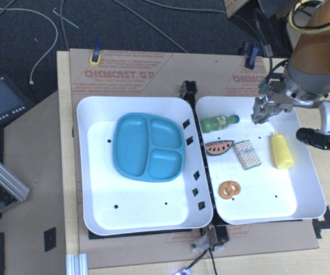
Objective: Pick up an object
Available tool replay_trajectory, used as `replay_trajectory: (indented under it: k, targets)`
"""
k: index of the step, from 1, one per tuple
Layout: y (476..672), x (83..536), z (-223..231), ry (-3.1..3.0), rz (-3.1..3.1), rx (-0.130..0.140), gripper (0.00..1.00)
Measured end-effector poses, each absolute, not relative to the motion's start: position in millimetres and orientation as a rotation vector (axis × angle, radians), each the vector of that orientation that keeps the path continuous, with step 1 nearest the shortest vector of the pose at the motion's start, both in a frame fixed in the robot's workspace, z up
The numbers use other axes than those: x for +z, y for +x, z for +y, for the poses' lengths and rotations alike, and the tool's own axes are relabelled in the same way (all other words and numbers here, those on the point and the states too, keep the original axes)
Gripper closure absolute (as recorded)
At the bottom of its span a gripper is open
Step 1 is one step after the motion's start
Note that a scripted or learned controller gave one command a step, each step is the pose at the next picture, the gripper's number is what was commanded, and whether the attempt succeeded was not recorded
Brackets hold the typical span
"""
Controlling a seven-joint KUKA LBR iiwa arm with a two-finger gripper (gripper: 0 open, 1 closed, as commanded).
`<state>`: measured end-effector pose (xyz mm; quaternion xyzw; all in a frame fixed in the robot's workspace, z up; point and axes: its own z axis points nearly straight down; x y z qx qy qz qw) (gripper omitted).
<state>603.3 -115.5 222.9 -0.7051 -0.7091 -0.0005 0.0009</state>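
A: Where are the things that could be picked up?

B: All five lie in the right bin (302, 208); a green bottle (219, 122) lies on its side near the bin's upper left corner; below it a watermelon-slice toy (219, 148), and just right of that a small patterned packet (247, 154); a yellow bottle (281, 150) lies further right, well apart from the green one; a pretzel (230, 189) sits lower, towards the bin's middle.

A: And the pincer?

B: The pincer (259, 117) hangs over the upper part of the right bin, to the right of the green bottle and above the packet; it is apart from each of them; I cannot tell how its tips are set, as they read only as a dark blur; nothing shows between them.

A: What surrounds this?

B: The grey arm (311, 62) with its orange band enters from the upper right; the left bin (90, 171) holds a blue divided plate (149, 146); both bins rest on a cardboard-covered bench (153, 67); cables trail across the dark floor (27, 33) beyond.
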Motion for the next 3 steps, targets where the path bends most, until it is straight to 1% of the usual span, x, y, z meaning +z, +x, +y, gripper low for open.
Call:
replay_trajectory:
  k: [1,2,3]
  targets:
    - [594.7,232,-68,-2.213,-2.225,-0.002,1.00]
    - [582.1,236,-7,-2.212,-2.226,-0.001,1.00]
    - [586.0,231,41,-2.214,-2.226,-0.002,1.00]
